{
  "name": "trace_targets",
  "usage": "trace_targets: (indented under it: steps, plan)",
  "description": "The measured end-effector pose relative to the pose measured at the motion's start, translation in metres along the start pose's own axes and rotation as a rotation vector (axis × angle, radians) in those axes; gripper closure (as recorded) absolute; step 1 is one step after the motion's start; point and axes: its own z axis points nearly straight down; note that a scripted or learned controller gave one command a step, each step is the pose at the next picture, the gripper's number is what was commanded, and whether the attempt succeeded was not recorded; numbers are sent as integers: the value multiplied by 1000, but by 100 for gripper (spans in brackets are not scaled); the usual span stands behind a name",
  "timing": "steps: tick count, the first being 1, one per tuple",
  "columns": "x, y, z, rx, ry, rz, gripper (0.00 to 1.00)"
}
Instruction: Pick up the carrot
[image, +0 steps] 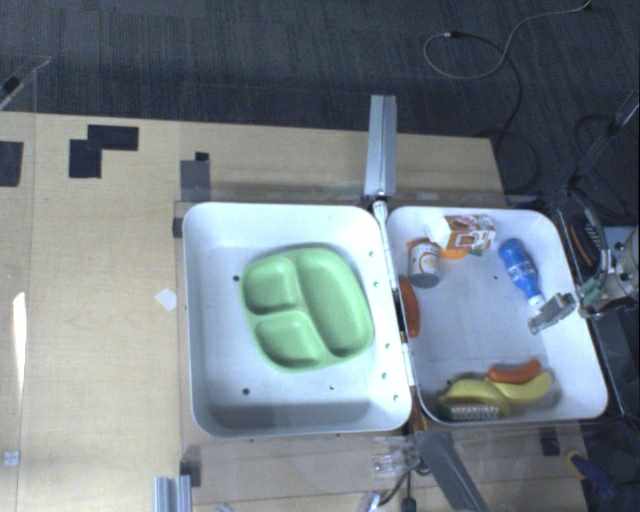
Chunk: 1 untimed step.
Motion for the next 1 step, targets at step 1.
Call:
trace_targets:
  steps: [1]
  plan:
    - [-15,34,135,1,1,198,0]
